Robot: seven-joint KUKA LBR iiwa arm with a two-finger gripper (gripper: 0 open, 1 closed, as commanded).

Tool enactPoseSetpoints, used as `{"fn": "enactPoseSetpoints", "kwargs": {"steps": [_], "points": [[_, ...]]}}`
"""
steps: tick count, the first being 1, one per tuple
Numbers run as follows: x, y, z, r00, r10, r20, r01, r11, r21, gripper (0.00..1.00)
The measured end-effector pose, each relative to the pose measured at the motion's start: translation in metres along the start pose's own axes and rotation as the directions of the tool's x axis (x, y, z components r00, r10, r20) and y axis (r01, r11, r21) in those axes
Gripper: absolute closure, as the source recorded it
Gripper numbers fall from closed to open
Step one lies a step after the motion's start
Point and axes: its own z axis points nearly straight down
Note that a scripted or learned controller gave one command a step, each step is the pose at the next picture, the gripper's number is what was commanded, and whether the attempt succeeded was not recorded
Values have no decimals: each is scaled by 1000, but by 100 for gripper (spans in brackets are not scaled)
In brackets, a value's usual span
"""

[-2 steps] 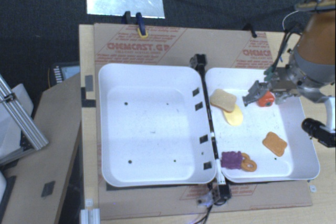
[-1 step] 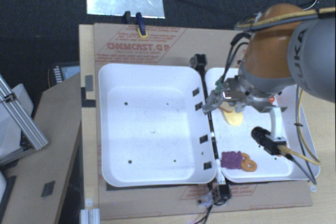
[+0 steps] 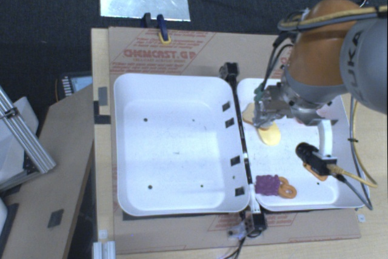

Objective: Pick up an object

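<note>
Low over the right bin (image 3: pixel 306 188), the gripper (image 3: pixel 264 118) hung near that bin's left wall, about midway along it. Whether it was wide or narrow could not be told, since the wrist and its housing hid the tip from above. Nothing could be seen held in it. A yellow oval (image 3: pixel 271 135) lay on the bin floor just below the gripper in the view, so close that its upper edge ran under the tool, and whether the two touched could not be told. A tan piece (image 3: pixel 248 111) lay just to the gripper's left, against the wall, partly covered by the tool. Further toward the bin's near corner, well apart from the gripper, sat a purple lump (image 3: pixel 268 184) with an orange ring (image 3: pixel 287 192) touching its right side. The arm (image 3: pixel 327 63), grey with its orange band, reached in from the right and covered much of the bin's far half. The left bin (image 3: pixel 176 148) stood alongside, the two sharing a clipped edge. Both bins rested on a cardboard sheet (image 3: pixel 163 51) on the bench.
</note>
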Motion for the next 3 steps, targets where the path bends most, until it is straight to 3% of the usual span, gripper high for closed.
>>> {"fn": "enactPoseSetpoints", "kwargs": {"steps": [1, 2, 3], "points": [[51, 19, -87, 1000, -3, -2, 3, 1000, -9, 100], [75, -37, -127, 1000, -1, -3, 1, 1000, -2, 100], [129, -45, -214, 1000, -3, -4, 3, 1000, -8, 100]]}}
